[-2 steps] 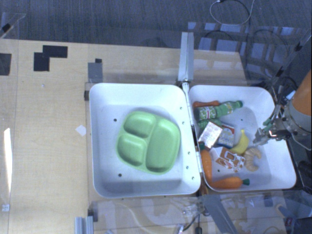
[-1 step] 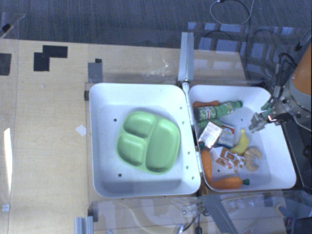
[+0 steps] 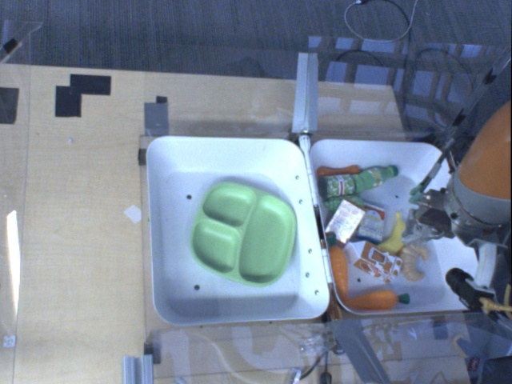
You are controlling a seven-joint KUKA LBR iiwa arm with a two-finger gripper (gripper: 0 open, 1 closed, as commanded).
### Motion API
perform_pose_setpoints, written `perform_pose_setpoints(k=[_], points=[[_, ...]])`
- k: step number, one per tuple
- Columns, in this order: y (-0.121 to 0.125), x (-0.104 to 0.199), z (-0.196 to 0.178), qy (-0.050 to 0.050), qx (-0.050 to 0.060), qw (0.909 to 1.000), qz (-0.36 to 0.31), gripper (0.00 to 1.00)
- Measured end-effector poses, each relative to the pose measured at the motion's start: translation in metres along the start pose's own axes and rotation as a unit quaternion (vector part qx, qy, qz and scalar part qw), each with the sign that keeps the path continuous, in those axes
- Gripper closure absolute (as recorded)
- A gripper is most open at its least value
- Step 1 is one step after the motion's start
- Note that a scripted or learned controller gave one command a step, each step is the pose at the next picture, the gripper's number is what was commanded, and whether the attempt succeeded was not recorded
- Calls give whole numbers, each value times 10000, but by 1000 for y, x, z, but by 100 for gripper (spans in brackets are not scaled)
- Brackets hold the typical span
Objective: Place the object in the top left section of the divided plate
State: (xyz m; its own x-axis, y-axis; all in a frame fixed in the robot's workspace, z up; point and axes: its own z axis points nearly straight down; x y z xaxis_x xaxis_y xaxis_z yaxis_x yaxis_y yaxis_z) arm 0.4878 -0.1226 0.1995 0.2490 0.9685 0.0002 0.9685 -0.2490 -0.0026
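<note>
Sitting bare in the left bin (image 3: 160, 238), the green divided plate (image 3: 244, 232) has nothing in any of its three sections.

Its top left section lies toward 11 o'clock of the plate's centre, with a second small section below it and one long section at 3 o'clock. The right bin (image 3: 432, 152) holds a clutter: a green bottle (image 3: 356, 182) at 12 o'clock, a white packet (image 3: 346, 219) near the middle, a yellow banana (image 3: 394, 235) beside it, and two carrots (image 3: 350, 282) toward 6 and 7 o'clock. At 3 o'clock of that bin the arm's gripper (image 3: 422, 229) hangs over the banana's side; whether it is parted or closed cannot be told.
</note>
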Motion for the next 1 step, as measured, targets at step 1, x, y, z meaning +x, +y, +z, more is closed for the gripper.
perform_pose_setpoints(k=[1], points=[[-20,82,-152,-5,-22,9975,712,100]])
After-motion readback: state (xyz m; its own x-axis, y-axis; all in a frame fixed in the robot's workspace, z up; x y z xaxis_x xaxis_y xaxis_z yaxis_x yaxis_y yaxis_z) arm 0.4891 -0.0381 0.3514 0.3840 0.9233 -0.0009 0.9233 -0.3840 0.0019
